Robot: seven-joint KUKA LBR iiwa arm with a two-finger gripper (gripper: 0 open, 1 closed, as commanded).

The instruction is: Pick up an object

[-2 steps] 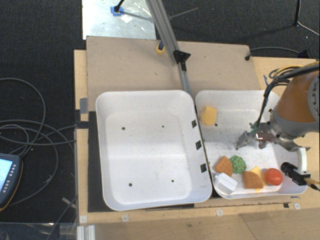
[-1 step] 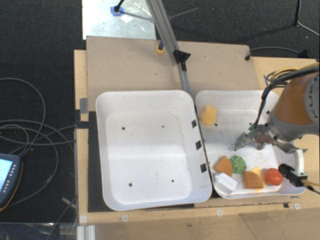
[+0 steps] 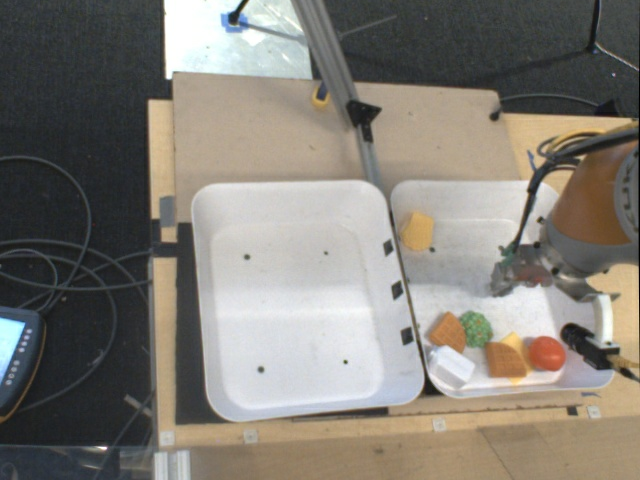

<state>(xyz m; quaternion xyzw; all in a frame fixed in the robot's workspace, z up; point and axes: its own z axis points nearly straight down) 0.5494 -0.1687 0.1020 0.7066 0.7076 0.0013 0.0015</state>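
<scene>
My gripper (image 3: 512,274) hangs over the right part of the right bin (image 3: 470,208), coming in from the right on the grey and orange arm (image 3: 598,213). Along the front of that bin lie an orange wedge (image 3: 448,332), a green knobbly ball (image 3: 476,328), a white block (image 3: 452,366), an orange-and-yellow piece (image 3: 507,356) and a red ball (image 3: 546,353). They sit below and slightly left of the gripper. A yellow block (image 3: 418,232) rests alone near the bin's back left corner.
The left bin (image 3: 290,208) stands beside the right one, with black clips (image 3: 396,290) on the shared wall. A grey pole (image 3: 335,58) slants across the back of the bench. Cables trail on the floor at left.
</scene>
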